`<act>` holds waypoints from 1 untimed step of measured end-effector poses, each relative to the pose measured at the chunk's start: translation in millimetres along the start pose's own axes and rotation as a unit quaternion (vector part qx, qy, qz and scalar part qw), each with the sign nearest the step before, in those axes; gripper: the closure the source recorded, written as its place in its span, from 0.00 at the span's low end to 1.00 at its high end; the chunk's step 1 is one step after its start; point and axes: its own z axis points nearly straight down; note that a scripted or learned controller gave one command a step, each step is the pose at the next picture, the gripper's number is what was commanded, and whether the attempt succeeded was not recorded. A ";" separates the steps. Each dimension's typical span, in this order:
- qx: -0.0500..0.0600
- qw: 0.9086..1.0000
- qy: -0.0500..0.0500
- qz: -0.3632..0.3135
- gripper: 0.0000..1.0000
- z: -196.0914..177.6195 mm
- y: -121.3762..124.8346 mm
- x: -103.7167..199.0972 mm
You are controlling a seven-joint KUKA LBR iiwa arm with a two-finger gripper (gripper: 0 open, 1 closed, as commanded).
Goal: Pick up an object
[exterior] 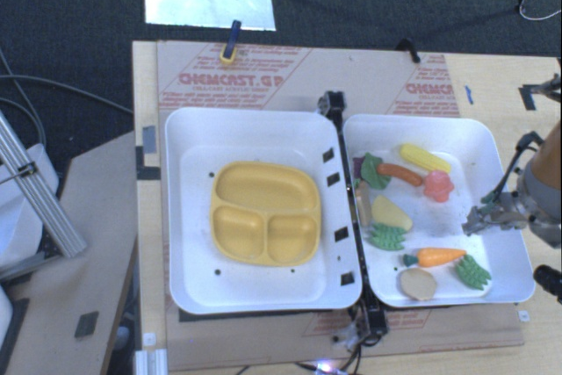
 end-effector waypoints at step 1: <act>0.000 1.000 0.000 0.000 0.00 0.4 -0.1 0.0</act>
